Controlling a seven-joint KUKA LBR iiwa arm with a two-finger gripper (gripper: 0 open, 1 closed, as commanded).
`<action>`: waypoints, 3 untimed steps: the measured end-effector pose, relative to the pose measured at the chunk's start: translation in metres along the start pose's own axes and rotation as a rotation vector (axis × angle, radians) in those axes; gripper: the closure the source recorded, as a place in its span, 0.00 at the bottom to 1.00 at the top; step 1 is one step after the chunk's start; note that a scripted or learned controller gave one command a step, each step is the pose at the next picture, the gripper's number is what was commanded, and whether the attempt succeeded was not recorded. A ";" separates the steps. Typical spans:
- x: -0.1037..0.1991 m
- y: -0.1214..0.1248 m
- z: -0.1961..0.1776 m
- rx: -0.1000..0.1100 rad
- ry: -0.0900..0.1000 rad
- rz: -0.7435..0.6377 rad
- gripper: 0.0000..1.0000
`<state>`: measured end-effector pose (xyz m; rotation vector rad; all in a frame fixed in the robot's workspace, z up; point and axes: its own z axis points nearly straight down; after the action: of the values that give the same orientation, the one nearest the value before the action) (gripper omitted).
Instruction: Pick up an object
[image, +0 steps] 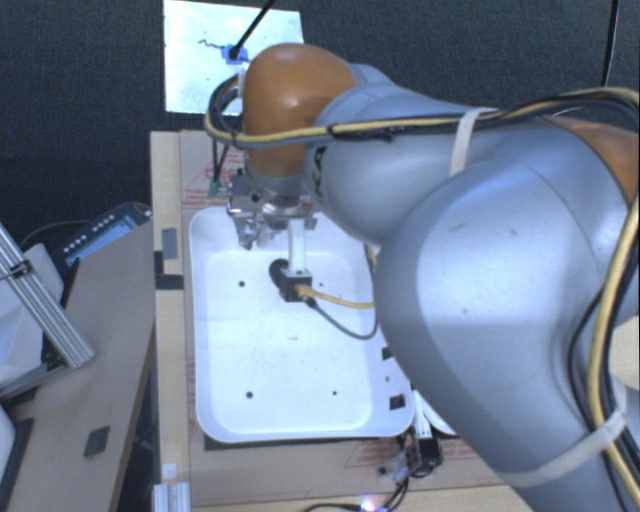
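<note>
Above the upper left corner of the white bin (230, 400), the claw (253, 232) hangs low.
Its grey arm (480, 230) reaches in from the right of the frame. I cannot tell whether the claw is open or closed, nor where the object lies.

One white bin (230, 400) on the desk (168, 350), one grey arm (480, 250) with one hand (254, 236), and one pale sheet (200, 60) at the far side.
</note>
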<state>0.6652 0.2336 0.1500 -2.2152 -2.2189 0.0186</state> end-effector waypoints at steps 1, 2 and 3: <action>-0.010 0.003 -0.150 -0.028 0.009 0.002 1.00; 0.000 0.000 0.013 0.000 0.000 -0.002 1.00; -0.014 0.004 -0.131 -0.028 0.009 0.000 1.00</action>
<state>0.6707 0.2202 0.2806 -2.2253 -2.2280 -0.0218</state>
